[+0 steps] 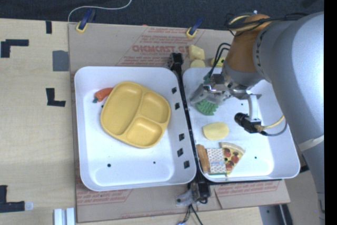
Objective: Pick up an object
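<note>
The grey arm (295, 66) fills the right side of the frame, reaching into the right bin (279, 160), while the left bin (89, 155) at centre left bears a yellow divided plate (136, 114) with an orange carrot-like piece (102, 94) just beside its upper left edge. The gripper (210, 93) sits low over the green toy (206, 107) in the right bin's upper left part, touching or nearly so; how it stands I cannot tell. Below lie a pale yellow piece (216, 130) and a pizza slice toy (221, 158).

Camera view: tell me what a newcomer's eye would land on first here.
The yellow divided plate dominates the left bin, with an orange piece tucked at its upper-left edge. In the right bin, the gripper hangs right above a green toy, with a pale yellow piece and a pizza slice nearer the front.
</note>
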Robot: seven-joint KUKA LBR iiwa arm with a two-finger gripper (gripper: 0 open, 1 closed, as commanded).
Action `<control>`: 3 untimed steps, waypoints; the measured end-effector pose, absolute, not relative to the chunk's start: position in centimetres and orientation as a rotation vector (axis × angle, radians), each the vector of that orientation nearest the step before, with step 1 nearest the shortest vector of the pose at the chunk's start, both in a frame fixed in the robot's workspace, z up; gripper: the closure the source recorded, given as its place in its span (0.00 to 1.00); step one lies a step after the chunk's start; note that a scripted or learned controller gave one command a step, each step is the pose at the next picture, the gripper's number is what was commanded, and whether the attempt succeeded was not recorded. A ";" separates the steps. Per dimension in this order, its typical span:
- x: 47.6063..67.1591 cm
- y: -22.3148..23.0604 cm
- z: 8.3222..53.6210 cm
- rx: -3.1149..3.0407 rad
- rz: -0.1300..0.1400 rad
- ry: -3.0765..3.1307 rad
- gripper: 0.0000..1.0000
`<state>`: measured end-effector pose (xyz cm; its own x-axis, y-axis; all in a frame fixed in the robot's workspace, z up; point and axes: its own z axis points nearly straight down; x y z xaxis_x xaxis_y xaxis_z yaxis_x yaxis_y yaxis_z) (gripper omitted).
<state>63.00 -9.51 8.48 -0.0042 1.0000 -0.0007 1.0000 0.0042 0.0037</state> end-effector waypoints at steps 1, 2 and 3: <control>64.7 -8.9 19.2 2.211 0.011 2.219 0.00; 61.9 -10.4 8.1 2.222 -0.002 2.219 0.00; 66.9 -10.0 8.4 2.218 -0.003 2.226 0.00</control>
<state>66.89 -9.97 8.43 -0.0036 1.0000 -0.0012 1.0000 0.0036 -0.0019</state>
